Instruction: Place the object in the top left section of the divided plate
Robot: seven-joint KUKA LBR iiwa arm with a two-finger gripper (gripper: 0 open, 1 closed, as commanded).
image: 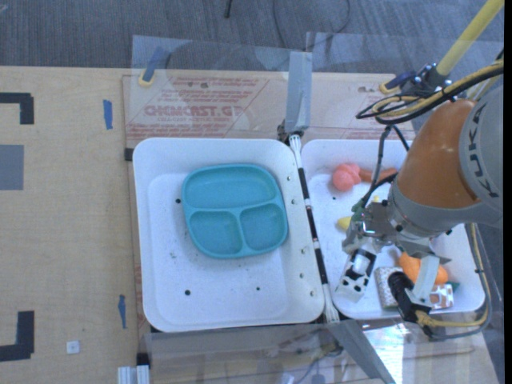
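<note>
Tool [362, 250] down low in the right bin [474, 294], over the clutter; impossible to tell whether open or closed. Teal plate [234, 210] well apart in the left bin [156, 238]. Pink toy [346, 176] untouched behind. Risk: missed grab among crowded items, or wrong section.

Smooth matt teal plastic divided plate [234, 210]

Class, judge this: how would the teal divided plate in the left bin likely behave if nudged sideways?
The teal divided plate looks rigid and shallow, so it would probably slide flat rather than tip. The left bin floor looks smooth, so it may skid easily.
</note>
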